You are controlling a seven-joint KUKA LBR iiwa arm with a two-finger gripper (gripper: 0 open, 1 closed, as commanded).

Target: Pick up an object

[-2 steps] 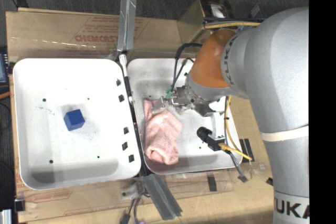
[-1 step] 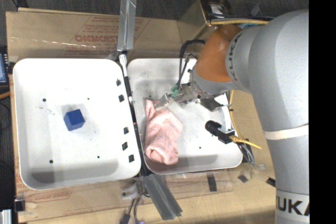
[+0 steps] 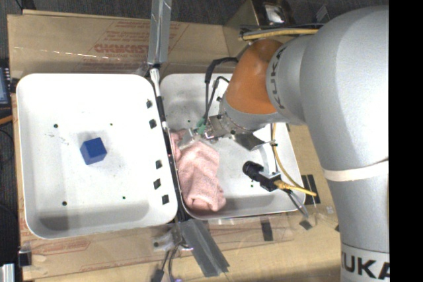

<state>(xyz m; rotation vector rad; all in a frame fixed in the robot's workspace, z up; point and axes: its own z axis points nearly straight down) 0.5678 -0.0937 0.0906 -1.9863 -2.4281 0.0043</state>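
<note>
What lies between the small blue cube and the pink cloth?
In the camera view: the left white bin's bare floor, then both bins' adjoining walls bearing black clips.

Blue cube [image 3: 93,149], crumpled pink cloth [image 3: 198,175], well apart

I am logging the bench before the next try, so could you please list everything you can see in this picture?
blue cube: one, blue, in the left bin, left of its middle.
pink cloth: one, pink, crumpled, along the left wall of the right bin.
left bin: one, white, shallow, on the left of the bench.
right bin: one, white, shallow, right beside the left bin.
cardboard sheet: one, brown, under both bins.
arm: one, grey with an orange band, reaching in from the right over the right bin.
pincer: one, metal-grey, at the upper end of the pink cloth; contact with the cloth cannot be told.
</note>
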